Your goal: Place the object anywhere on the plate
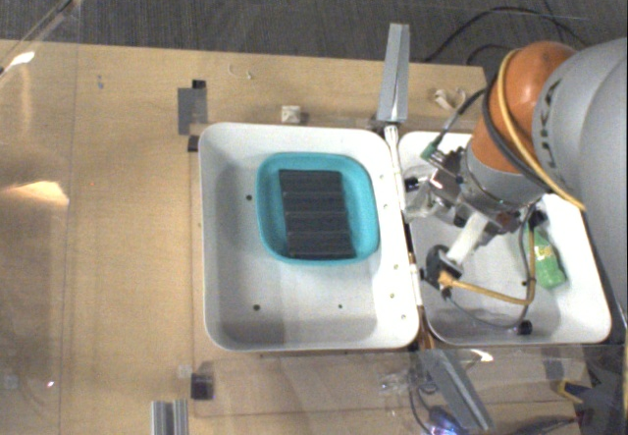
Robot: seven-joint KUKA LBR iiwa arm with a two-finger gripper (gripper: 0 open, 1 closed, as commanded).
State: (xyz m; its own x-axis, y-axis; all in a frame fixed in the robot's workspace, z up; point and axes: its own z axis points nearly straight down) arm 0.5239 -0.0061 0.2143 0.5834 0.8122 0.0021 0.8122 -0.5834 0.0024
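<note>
Hovering over the far-left part of the right shallow white bin (589,320) is the grey arm (579,119), orange band (525,80) showing, and its two-finger gripper (429,192) sits low beside the wall shared by the two bins. Open or closed? Cannot tell from up here. One small green object (549,268) lies by that bin's right wall, well apart from the gripper. Over in the left shallow white bin (245,315), one turquoise rounded-square plate (365,217) rests towards the far side, and one dark ribbed rectangular slab (314,215) lies flat on its middle. Two bins, one plate, one slab, one green object.
</note>
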